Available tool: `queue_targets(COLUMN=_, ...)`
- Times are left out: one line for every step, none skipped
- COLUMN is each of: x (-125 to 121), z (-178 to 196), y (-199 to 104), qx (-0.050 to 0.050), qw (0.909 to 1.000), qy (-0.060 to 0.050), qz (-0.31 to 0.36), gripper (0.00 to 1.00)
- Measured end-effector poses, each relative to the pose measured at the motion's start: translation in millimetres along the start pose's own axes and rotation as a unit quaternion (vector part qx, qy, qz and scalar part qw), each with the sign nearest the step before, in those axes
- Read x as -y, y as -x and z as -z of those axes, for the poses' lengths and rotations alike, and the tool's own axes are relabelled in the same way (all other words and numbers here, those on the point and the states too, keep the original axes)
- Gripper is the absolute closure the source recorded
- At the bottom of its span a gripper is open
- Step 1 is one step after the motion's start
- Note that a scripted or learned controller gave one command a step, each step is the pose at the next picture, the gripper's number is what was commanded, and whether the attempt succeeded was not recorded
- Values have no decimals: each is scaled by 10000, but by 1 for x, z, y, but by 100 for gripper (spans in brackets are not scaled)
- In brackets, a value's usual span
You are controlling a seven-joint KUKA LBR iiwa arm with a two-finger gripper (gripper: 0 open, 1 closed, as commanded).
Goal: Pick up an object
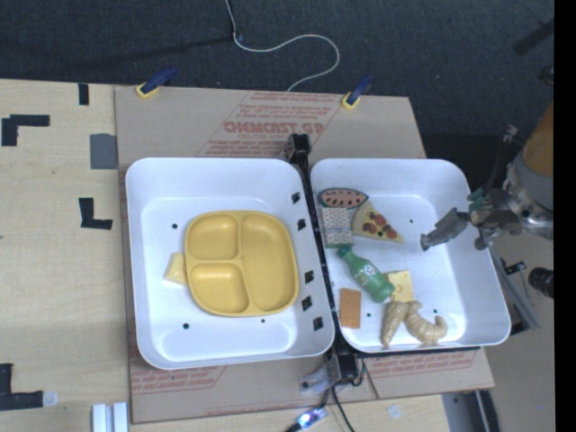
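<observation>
Looking down at a slant on the surface (54,241): two white bins side by side. Left bin (153,187) bearing a yellow divided plate (241,263), with a yellow wedge (175,268) poking out at the plate's left edge. Right bin (450,183) crowded along its left half: pizza slice (376,224) near the top, green bottle (365,274) below, orange slab (350,308) and pale croissant (423,325) toward the front. Claw (454,226) reaching in from the right, hanging above the bin's bare right part, well apart from the toys, pinching nothing; spread or pressed together, cannot tell.
</observation>
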State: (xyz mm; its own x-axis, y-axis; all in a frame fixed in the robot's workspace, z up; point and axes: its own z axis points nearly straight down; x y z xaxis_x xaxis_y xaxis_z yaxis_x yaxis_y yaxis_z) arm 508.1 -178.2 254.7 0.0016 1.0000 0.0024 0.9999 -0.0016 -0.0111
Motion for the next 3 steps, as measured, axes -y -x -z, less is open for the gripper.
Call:
queue_targets(x=-2, z=4, y=0, qx=11, qw=10000, qy=45, qz=13, gripper=0)
queue_targets(x=3, z=-59, y=0, qx=4, qw=10000, qy=17, qz=10, gripper=0)
queue_targets(x=13, z=-113, y=-6, qx=0, qw=10000, qy=13, qz=12, gripper=0)
